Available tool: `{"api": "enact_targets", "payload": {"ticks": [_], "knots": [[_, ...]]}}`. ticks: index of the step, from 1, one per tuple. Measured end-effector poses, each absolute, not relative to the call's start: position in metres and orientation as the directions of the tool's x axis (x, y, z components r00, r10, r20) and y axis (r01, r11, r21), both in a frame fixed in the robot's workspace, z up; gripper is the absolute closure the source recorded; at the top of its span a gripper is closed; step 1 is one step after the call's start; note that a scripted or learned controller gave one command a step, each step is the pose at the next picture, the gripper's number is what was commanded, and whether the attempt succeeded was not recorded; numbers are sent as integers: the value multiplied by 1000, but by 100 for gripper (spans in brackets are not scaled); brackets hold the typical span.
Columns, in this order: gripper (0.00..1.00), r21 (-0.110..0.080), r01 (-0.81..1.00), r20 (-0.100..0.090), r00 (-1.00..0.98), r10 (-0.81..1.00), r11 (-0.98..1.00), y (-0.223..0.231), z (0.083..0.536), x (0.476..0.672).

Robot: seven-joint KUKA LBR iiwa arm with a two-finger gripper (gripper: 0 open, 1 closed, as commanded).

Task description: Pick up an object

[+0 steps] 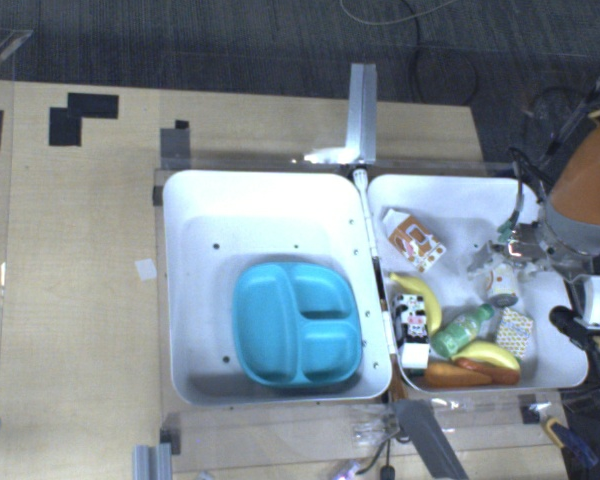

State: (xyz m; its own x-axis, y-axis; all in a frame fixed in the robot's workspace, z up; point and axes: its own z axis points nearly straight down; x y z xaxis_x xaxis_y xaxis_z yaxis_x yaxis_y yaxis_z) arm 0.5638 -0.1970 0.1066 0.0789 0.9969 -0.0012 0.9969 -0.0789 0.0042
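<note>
The gripper (507,253) hangs over the right bin (450,196); whether its fingers are apart or closed cannot be told. Beneath it a green bottle (461,329) lies near the front wall, long axis running lower-left to upper-right

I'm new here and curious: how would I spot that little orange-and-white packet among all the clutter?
Look in the right bin, in its far half. The small packet lies alone there, tilted, above the bananas. It is flat and boxy, white with an orange print, unlike the rounded fruit nearby.
</note>
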Motion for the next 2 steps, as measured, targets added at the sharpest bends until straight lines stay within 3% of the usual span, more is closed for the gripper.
{"api": "enact_targets", "payload": {"ticks": [1, 2], "knots": [[0, 13, 997, -1, 74, 997, -74, -201, 90, 544], [100, 19, 997, -2, 71, 997, -71, -200, 102, 547]]}}
